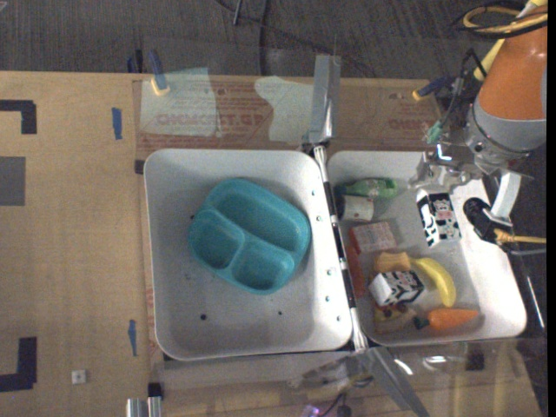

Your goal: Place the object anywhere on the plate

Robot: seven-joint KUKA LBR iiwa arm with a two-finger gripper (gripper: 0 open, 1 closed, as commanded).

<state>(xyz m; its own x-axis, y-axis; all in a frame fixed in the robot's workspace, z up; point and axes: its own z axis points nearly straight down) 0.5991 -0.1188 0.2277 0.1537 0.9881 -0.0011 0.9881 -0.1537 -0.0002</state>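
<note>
On wooden bench, two white bins

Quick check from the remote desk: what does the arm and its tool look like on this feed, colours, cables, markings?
The arm enters from the right: a rounded orange band above a grey wrist ring. Yellow cable loops run past its top, and black cabling hangs beside the wrist. The tool is a metallic grey block with small teal-lit spots on its side.
</note>
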